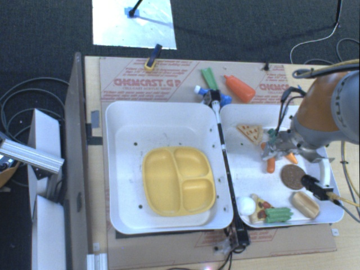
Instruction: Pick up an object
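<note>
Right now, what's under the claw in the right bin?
A small orange carrot-like piece pokes out below the claw on the right bin floor; its upper end is covered.

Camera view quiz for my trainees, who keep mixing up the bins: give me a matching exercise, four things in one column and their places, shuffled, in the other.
Things:
1. yellow divided plate
2. brown round patty
3. white egg
4. orange carrot

Places:
A. near-left corner of the right bin
B. on the board beyond both bins
C. middle of the left bin
D. right bin, just below the gripper

Pairs: 1-C, 2-D, 3-A, 4-B
</note>
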Tool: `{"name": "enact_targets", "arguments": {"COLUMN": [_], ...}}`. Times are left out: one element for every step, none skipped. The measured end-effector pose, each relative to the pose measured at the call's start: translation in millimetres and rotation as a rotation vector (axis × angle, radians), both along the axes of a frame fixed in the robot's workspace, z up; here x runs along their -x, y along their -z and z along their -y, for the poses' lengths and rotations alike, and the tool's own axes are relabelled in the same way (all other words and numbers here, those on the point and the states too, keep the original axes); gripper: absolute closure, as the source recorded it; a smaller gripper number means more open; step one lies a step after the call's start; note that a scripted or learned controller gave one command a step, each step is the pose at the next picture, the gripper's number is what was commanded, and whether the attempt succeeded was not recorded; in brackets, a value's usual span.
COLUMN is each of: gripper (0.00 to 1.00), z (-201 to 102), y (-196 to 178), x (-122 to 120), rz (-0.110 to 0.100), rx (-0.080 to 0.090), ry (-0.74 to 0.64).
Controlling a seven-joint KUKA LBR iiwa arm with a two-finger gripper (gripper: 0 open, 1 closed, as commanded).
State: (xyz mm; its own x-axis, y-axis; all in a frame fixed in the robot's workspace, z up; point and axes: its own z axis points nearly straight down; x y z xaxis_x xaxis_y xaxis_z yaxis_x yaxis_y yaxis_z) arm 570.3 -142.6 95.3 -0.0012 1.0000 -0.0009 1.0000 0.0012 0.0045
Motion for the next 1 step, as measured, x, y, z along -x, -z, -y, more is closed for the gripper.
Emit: {"name": "enact_targets", "arguments": {"gripper": [1.0], "z": [-110.8], "y": [-93.8], "x": [14.7], "rz": [0.001], "rx": [-0.004], "ry": [-0.011]}}
